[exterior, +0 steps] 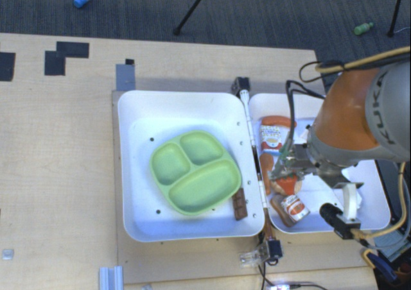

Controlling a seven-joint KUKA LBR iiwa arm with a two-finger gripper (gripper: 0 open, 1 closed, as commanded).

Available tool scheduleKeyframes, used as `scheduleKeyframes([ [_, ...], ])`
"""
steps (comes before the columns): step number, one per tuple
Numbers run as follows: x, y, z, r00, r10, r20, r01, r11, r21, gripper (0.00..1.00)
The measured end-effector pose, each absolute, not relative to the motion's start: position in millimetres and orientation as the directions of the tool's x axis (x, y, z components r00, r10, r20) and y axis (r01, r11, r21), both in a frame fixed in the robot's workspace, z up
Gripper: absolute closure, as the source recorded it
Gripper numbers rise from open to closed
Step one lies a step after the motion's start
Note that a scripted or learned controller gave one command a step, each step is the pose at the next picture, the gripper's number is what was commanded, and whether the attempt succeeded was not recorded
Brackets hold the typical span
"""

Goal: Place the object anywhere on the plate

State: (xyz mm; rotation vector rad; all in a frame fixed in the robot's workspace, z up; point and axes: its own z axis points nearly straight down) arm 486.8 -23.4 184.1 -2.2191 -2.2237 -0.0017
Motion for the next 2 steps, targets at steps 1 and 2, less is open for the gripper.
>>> scheduleKeyframes([
  [1,517.1,16.2,198.3,-0.005,1.0,0.001,1.0,0.005,0.002,1.0],
  [2,558.9,-43.3,194.8,-0.003,1.0,-0.001,1.0,0.003,0.002,1.0],
])
